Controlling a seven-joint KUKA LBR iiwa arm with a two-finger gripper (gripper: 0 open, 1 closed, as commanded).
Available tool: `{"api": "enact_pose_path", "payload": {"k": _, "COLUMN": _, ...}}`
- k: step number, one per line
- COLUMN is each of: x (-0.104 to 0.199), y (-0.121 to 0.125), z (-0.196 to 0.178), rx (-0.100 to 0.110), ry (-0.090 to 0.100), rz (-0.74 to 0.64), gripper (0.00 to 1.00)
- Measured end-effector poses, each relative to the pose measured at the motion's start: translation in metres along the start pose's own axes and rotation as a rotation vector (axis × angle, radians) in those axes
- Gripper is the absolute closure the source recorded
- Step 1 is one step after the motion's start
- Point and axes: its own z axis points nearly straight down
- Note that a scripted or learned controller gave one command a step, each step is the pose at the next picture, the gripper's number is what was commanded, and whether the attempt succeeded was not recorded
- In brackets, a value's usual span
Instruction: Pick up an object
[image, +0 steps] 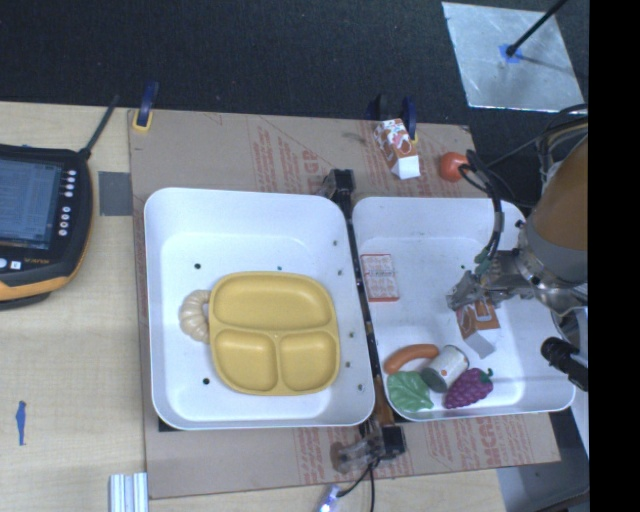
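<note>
My gripper (481, 298) hangs low over the right side of the right bin (420, 225). A small brown and white carton (480, 323) lies right under it, touching or nearly touching it. Along the bin's front edge lie an orange sausage (410, 355), a small can (450, 362), purple grapes (468, 388) and a green leaf (408, 392). A pink card (379, 276) lies flat by the bin's left wall.
The left bin (170, 240) holds a yellow divided plate (272, 332) with a beige shell-like item (194, 315) beside it. Behind the bins, a small carton (397, 147) and a red ball (453, 165) sit on the cardboard. A tablet (35, 220) lies far left.
</note>
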Motion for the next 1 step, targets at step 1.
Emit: {"api": "enact_pose_path", "payload": {"k": 1, "x": 0.075, "y": 0.015, "z": -0.0388, "rx": 0.0, "ry": 0.001, "rz": 0.001, "gripper": 1.0}}
